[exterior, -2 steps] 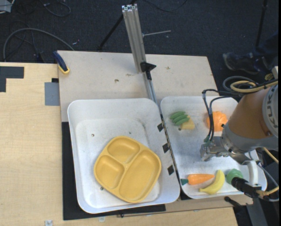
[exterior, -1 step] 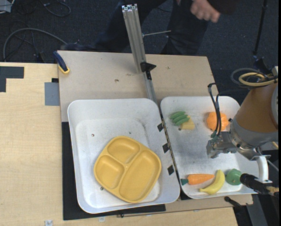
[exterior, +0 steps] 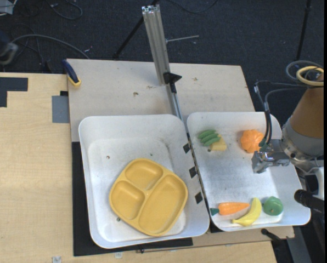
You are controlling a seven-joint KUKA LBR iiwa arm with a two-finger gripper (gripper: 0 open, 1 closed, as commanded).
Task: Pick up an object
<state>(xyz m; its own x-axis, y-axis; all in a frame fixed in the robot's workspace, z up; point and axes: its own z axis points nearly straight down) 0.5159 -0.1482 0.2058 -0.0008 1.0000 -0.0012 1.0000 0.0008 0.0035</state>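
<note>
Tool (exterior: 262, 161) first: it hangs low over the right bin (exterior: 229, 171), near that bin's right wall, at the end of the grey arm (exterior: 309, 125) reaching in from the right. Whether its fingers are apart or together I cannot tell from here; nothing is visibly caught in it.

On the counter (exterior: 125, 86) sit two white bins side by side. The left bin (exterior: 97, 141) holds one yellow plate (exterior: 148, 196) with three compartments. The right bin holds five small toy foods: one orange fruit (exterior: 251, 140), one green vegetable (exterior: 209, 136) with a yellowish piece touching it, one carrot (exterior: 232, 207), one banana (exterior: 250, 213) and one green round piece (exterior: 272, 206).

The orange fruit is the nearest thing to the tool, just beside it, up and slightly to the left as the camera sees it, toward the bin's far wall. Being round, it has no long axis to line up with. My guess is that it is the likeliest target, and the move turns on that short shift toward the far wall before closing. The carrot, banana and green piece lie clustered along the near wall, well apart from the tool; the carrot's length runs left to right.
</note>
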